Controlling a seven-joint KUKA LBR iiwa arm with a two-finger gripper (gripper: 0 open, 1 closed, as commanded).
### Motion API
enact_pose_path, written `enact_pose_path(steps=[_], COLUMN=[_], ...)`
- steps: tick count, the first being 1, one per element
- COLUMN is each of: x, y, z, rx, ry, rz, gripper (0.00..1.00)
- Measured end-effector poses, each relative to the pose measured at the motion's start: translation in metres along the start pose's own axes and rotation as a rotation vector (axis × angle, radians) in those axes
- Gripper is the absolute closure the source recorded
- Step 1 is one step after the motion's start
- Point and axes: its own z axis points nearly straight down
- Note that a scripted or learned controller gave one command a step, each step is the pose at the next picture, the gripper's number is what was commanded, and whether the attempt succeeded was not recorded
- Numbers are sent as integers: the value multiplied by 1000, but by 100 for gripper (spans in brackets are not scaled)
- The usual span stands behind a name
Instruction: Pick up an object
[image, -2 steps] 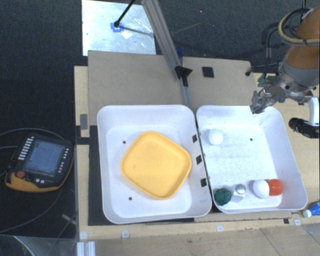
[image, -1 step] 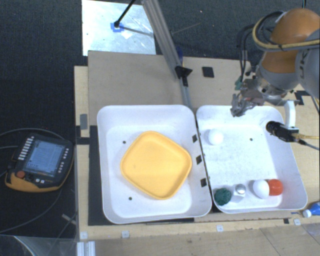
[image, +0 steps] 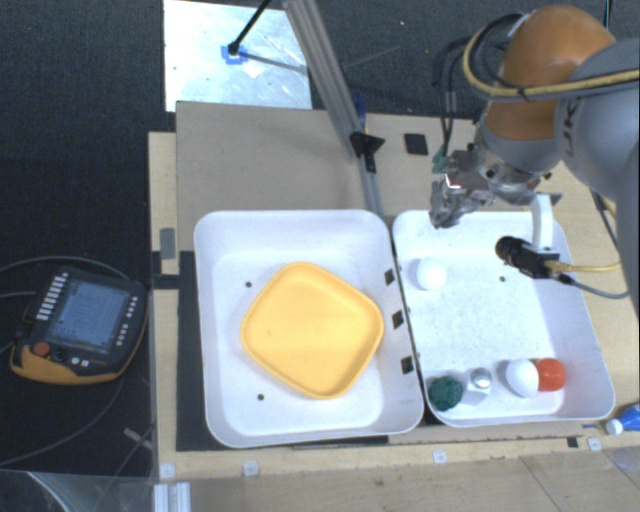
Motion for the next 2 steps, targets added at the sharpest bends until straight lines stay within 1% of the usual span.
enact_pose_path(steps=[1, 2], x=[44, 107], y=[4, 0], z=[1, 6], rx=[0, 1], ry=[0, 0], rz=[1, -1], gripper=[100, 100])
